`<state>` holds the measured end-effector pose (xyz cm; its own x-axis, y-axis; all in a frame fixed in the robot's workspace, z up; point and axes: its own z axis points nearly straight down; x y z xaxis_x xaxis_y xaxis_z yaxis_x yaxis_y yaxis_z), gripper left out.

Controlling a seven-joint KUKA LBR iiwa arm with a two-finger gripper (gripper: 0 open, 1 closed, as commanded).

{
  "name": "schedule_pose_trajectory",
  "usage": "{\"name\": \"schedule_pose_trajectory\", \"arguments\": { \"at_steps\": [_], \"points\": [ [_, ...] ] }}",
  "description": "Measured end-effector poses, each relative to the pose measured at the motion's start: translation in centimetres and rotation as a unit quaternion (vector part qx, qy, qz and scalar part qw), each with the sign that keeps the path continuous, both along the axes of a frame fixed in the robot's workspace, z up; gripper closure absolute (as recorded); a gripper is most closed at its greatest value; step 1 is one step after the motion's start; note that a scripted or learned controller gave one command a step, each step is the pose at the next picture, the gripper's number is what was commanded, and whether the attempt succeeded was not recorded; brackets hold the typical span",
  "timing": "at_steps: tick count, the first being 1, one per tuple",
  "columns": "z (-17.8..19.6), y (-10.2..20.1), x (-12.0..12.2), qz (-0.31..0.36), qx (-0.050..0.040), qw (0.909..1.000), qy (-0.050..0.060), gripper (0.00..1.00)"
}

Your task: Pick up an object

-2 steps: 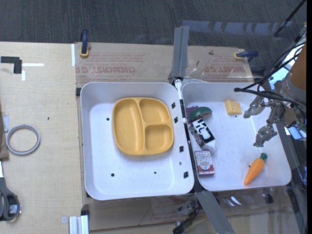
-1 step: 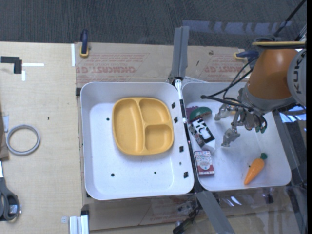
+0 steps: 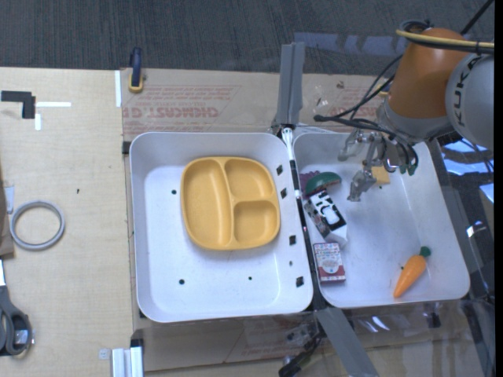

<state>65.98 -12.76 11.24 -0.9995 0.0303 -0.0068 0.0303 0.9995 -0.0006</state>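
My gripper [image 3: 369, 173] hangs over the back of the right bin [image 3: 440, 210], below the orange wrist band. A small tan piece [image 3: 382, 177] shows right at it; I cannot tell whether it is a held object or part of the tool. Just left of the gripper lies a green and maroon item [image 3: 321, 182]. A black and white packet [image 3: 326, 213] lies in front of that item, and a small red and white box [image 3: 329, 261] sits nearer the front. An orange toy carrot [image 3: 410, 274] rests at the bin's front right.
The left bin [image 3: 157, 273] holds a yellow divided plate [image 3: 231, 203]. A grey divider bar [image 3: 289, 85] stands behind the bins. A tape ring [image 3: 35, 225] lies on the bench at the far left. Cables trail from the arm above the right bin.
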Motion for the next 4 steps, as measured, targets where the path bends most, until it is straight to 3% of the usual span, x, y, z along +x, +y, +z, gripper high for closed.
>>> {"name": "schedule_pose_trajectory", "arguments": {
  "at_steps": [1, 2, 3, 4],
  "points": [
    [-0.9, -7.8, -5.1, 0.208, -0.0011, 0.9781, 0.001, 0.0],
    [7.3, 0.0, -1.0, 0.342, -0.0013, 0.9396, -0.001, 0.0],
    [-2.0, 0.8, -2.6, 0.207, -0.0002, 0.9784, 0.002, 0.0],
    [-0.9, 0.9, -2.4, 0.208, -0.0009, 0.9781, -0.001, 1.0]
  ]
}}
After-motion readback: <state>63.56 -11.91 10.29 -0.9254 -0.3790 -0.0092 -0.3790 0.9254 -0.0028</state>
